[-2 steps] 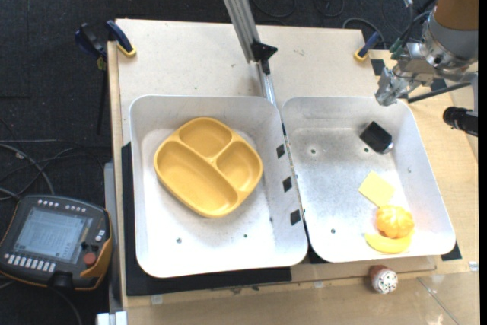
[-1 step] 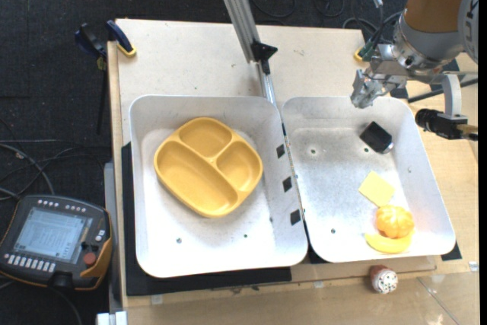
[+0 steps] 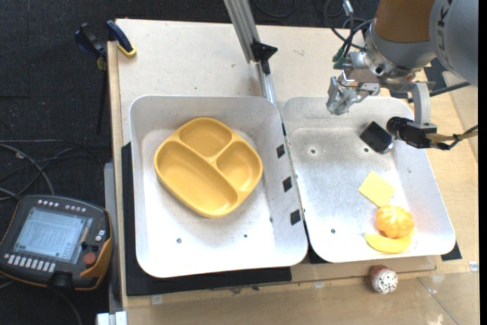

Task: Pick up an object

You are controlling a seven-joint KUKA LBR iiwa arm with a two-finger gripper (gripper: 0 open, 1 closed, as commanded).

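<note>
In the right bin (image 3: 335,164) lie a pale yellow block (image 3: 376,188), an orange fruit-shaped toy (image 3: 394,221) resting on a yellow banana-shaped piece (image 3: 384,243), and a small black block (image 3: 376,136) near the bin's far right. My gripper (image 3: 340,99) hangs over the far edge of the right bin, left of the black block and well away from the yellow and orange objects. I see nothing between its fingers. A yellow divided plate (image 3: 208,165) sits in the left bin (image 3: 152,240).
A slanted metal pole (image 3: 240,4) crosses the bench behind the bins. A small dotted ball (image 3: 384,280) lies on the bench front, outside the right bin. A teach pendant (image 3: 53,240) sits on the floor at lower left. Cables trail beside the arm at right.
</note>
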